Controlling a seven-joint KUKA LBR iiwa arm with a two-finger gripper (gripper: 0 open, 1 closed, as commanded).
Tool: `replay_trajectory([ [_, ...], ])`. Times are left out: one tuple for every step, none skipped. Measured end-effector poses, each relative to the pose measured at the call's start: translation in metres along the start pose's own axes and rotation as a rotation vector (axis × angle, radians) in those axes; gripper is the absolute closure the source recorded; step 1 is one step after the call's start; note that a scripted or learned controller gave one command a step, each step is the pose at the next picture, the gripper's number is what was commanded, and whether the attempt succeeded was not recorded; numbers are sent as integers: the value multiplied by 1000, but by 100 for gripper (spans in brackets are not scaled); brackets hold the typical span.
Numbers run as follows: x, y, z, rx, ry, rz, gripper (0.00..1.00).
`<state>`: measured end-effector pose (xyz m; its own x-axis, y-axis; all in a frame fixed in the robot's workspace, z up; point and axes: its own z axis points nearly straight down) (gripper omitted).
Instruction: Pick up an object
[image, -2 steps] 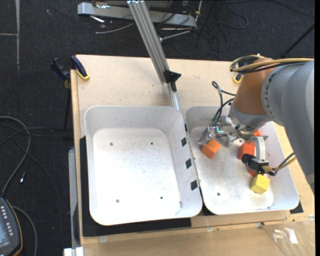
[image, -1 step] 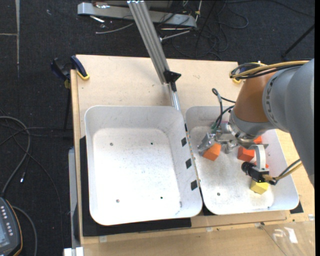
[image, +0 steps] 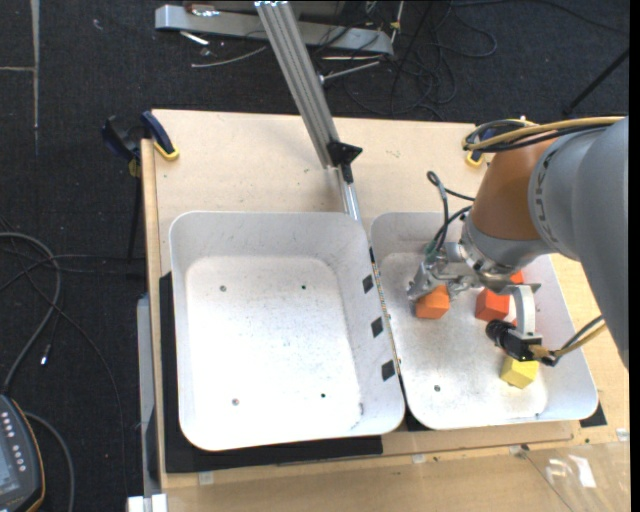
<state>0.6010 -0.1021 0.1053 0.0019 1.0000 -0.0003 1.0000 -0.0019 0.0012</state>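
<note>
Start at the left: the left bin (image: 260, 340) offers you nothing to pick, so all your candidates are in the right bin (image: 450, 385). The first one you meet there is the orange block (image: 432, 304), in the far-left part of that bin, close to the wall shared with its neighbour. The gripper (image: 437, 282) is low over it, and the block shows just on the near side of the tip, touching it or very nearly. You cannot tell from this angle whether the gripper is spread, closed or clamped on the block, so don't count it as held. The block looks roughly cubic, with no long axis to line up on. What likely matters is whether it sits centred under the tip or slightly near and left of it. Further right lies a red-orange block (image: 492, 304), and nearer you a yellow block (image: 517, 375), both well apart from the tip.
</note>
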Motion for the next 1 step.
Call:
replay_trajectory([
  [55, 21, -111, -8, 1, -9, 100],
])
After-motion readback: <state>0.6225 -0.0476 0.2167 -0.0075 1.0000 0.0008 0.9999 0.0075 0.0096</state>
